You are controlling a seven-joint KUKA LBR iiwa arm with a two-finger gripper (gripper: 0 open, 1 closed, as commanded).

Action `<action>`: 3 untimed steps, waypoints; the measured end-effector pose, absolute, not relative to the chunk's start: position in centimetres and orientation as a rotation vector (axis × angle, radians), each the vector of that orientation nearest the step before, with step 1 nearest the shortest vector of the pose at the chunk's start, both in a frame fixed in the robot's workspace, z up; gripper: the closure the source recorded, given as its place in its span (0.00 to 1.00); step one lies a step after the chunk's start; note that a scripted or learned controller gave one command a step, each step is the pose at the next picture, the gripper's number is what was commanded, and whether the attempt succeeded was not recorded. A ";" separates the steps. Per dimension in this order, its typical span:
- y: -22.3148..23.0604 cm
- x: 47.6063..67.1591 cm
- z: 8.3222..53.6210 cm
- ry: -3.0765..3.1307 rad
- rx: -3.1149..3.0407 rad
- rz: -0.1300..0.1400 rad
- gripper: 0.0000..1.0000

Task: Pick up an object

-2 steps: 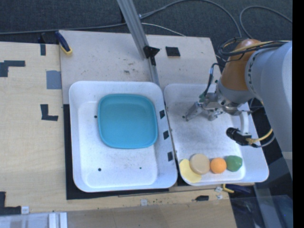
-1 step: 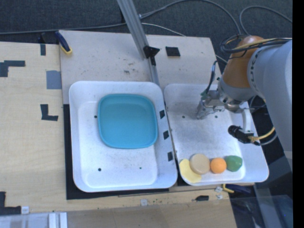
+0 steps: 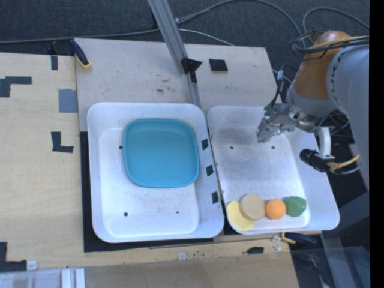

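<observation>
Objects sit in a row along the near edge of the right bin (image 3: 312,179): a yellow piece (image 3: 236,219) at the left end, a tan disc (image 3: 252,207) partly lying on it, then an orange ball (image 3: 275,209) touching the disc, and a green piece (image 3: 295,206) right next to the ball. Nothing's been picked up, they're all just resting on the bin floor. Left bin (image 3: 102,161) has a blue plate (image 3: 161,152) lying flat around its middle. Further back, the claw (image 3: 266,132) hangs over the far part of the right bin, well apart from the row. Honestly can't tell if it's apart or together, too blurry and small. Arm (image 3: 327,71) reaches in from the right. Behind the bins, a grey metal post (image 3: 171,29) slants up off the bench (image 3: 36,161).
</observation>
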State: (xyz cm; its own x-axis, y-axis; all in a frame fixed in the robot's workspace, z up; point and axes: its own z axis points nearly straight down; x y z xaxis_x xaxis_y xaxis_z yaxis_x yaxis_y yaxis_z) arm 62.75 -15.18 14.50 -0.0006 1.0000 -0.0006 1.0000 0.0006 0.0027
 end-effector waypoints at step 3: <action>-9.9 61.3 24.6 2.226 2.217 0.001 1.00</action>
